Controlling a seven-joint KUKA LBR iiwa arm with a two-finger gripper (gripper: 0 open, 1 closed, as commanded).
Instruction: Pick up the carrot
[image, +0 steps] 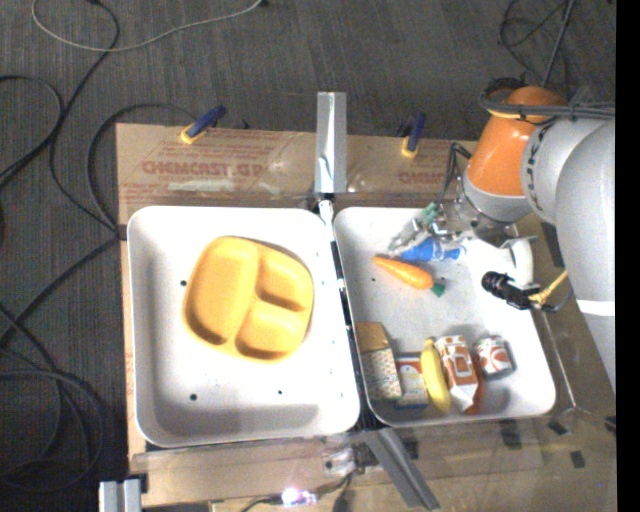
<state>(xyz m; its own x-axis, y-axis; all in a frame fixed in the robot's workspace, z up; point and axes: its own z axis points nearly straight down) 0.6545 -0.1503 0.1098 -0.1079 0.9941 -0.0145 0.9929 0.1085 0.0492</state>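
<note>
An orange carrot (403, 272) with a small green stem end lies on the floor of the right bin (520, 330), toward the bin's back and pointing left. My gripper (424, 237) hangs just behind and above it at the back of that bin, very close to the carrot's right half. Something small and blue (443, 251) shows right beside the gripper. Nothing is visibly held.
A yellow divided plate (251, 298) lies in the left bin (160, 400). Along the right bin's front edge sit several toy foods: a brown packet (377, 362), a banana (435, 376), a red-and-white carton (458, 366) and a small can (493, 356). My arm covers the right bin's back right corner.
</note>
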